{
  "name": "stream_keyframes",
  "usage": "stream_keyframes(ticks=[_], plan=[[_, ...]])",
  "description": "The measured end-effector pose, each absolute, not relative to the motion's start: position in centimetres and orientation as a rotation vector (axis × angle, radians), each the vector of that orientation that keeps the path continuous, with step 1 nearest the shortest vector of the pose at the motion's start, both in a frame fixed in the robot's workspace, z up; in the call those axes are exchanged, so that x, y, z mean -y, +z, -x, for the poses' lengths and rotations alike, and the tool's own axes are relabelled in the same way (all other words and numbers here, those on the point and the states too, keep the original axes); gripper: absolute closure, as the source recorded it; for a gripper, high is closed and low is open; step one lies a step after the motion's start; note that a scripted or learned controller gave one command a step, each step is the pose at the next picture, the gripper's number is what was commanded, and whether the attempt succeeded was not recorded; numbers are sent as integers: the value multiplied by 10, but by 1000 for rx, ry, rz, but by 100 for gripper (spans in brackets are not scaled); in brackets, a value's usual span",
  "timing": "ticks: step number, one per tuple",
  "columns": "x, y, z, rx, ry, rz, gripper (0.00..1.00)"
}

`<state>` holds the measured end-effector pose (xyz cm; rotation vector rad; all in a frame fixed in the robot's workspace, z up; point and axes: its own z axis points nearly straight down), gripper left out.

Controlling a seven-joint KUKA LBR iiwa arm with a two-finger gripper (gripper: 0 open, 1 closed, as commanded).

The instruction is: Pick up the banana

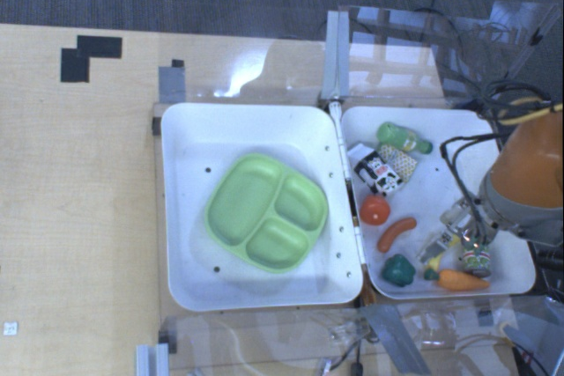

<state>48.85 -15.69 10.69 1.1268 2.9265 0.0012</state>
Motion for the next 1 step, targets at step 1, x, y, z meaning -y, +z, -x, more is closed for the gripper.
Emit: stream_keyframes(ticks=[1], plan=[[135, 91, -491, -2997, 0, -893, 0]])
